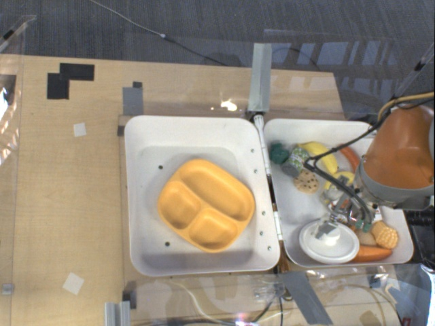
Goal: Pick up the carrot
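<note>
The carrot, orange and long, lies along the front wall of the right bin, just right of a round white dish. My gripper hangs low over the back rim of that dish, a little up and left of the carrot and apart from it. The grey wrist and orange band cover the bin's right side and hide part of what lies under them.
In the right bin also lie a corn piece, a banana, a green broccoli, a cookie and a red-orange sausage. The left bin holds a yellow divided plate.
</note>
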`<state>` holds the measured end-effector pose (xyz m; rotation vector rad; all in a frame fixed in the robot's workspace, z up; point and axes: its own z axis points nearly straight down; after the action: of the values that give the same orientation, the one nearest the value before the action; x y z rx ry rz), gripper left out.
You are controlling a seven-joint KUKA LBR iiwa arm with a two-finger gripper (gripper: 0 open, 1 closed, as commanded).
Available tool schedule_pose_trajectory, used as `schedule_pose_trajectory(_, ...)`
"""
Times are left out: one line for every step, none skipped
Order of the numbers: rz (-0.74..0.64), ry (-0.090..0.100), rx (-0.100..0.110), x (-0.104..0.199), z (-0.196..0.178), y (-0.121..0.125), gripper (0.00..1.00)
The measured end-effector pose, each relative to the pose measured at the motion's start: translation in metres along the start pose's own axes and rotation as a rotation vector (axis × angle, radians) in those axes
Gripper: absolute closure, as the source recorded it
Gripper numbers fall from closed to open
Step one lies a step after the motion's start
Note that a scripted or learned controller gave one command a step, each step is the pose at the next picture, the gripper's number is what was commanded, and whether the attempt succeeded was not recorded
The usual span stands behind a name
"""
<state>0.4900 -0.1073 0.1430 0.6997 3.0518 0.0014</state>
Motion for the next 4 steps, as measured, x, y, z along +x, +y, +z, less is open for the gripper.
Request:
schedule_pose_trajectory(0.253,0.001,0.001,-0.059,-0.01,-0.006,0.0)
schedule_pose_trajectory(0.702,0.003,0.003,-0.092,0.008,-0.019,0.0)
schedule_pose_trajectory(0.688,0.003,0.002,-0.134,0.017,0.019,0.0)
schedule_pose_trajectory(0.718,0.002,0.003,-0.133,0.026,-0.001,0.0)
